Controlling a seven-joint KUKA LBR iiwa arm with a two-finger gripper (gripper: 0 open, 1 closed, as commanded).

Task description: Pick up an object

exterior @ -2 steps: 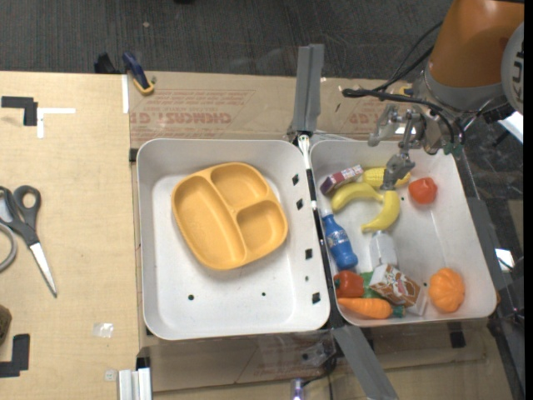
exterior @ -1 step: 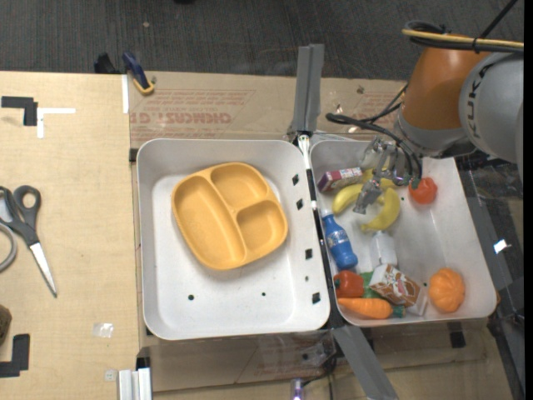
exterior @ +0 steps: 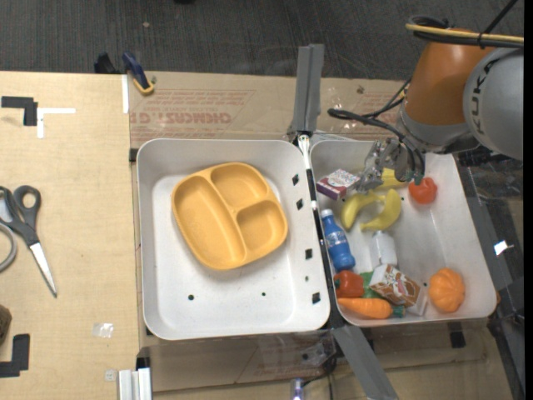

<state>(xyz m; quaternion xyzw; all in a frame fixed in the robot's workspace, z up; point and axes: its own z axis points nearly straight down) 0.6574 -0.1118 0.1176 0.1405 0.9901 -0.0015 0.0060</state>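
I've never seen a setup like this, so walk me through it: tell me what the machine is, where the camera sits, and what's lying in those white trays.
One fixed camera looks down at a slant. The grey and orange robot arm reaches in from the right; its gripper hangs low over the right bin, just above a yellow banana. I can't tell whether it grips anything. That bin also holds a blue bottle, a tomato, a small pumpkin and a carrot. The left bin holds a yellow divided plate. Scissors lie on the bench.
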